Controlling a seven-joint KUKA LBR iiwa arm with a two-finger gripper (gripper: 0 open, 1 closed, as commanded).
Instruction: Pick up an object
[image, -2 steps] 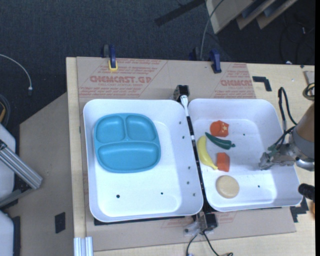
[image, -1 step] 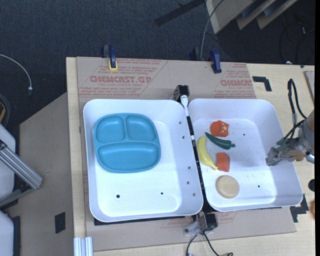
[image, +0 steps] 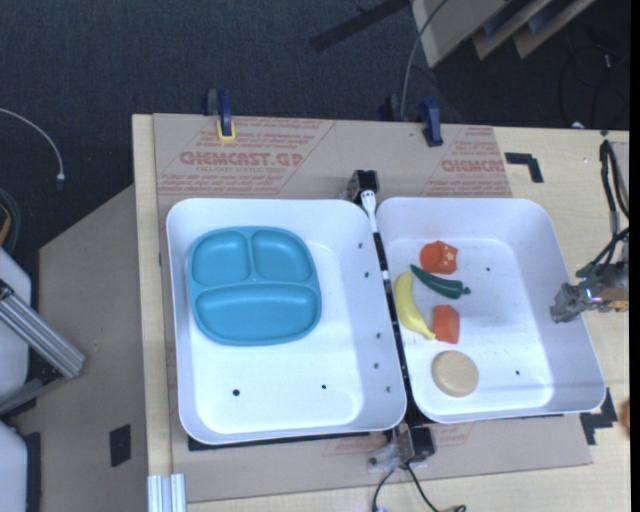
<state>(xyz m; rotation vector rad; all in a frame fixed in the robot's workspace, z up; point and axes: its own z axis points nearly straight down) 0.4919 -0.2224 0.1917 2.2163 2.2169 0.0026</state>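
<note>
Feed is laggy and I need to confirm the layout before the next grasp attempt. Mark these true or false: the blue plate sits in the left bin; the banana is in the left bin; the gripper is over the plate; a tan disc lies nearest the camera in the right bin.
1. The blue divided plate sits in the left bin. True.
2. The banana is in the left bin. False: it lies in the right bin, near the divider.
3. The gripper is over the plate. False: it is at the right bin's right rim.
4. The tan disc lies nearest the camera there. True.
</note>
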